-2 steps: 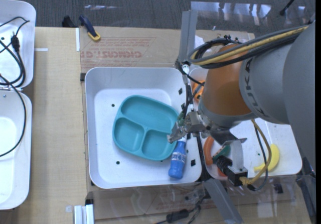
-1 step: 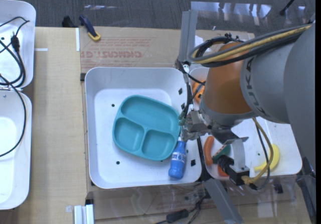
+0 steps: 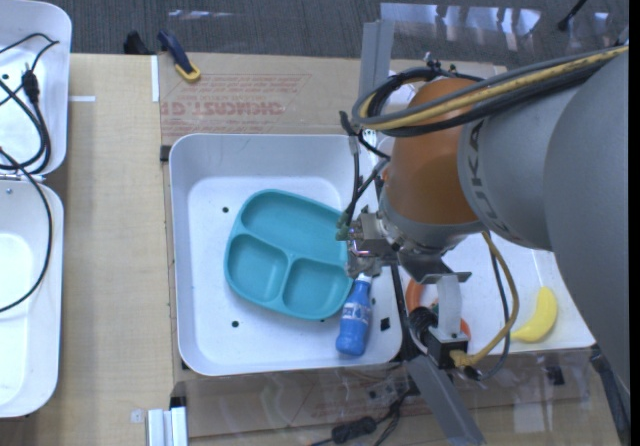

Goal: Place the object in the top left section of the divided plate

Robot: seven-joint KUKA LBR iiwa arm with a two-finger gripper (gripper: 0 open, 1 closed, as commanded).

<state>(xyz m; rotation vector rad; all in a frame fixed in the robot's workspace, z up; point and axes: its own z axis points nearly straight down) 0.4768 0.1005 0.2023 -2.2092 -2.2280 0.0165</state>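
A teal divided plate (image 3: 285, 254) with three sections lies tilted in the left white bin (image 3: 200, 264). My gripper (image 3: 361, 266) hangs under the orange-banded wrist, just off the plate's right edge. It is shut on the top end of a blue bottle with a white label (image 3: 354, 319). The bottle hangs down from the fingers, slightly tilted, over the bin's front right corner beside the plate's lower right section. The plate's sections hold nothing.
The arm covers most of the right bin (image 3: 520, 344), where a yellow banana (image 3: 535, 317) and a small orange item (image 3: 420, 294) lie. Black cables loop around the wrist. White trays with cables stand at the far left (image 3: 30, 234).
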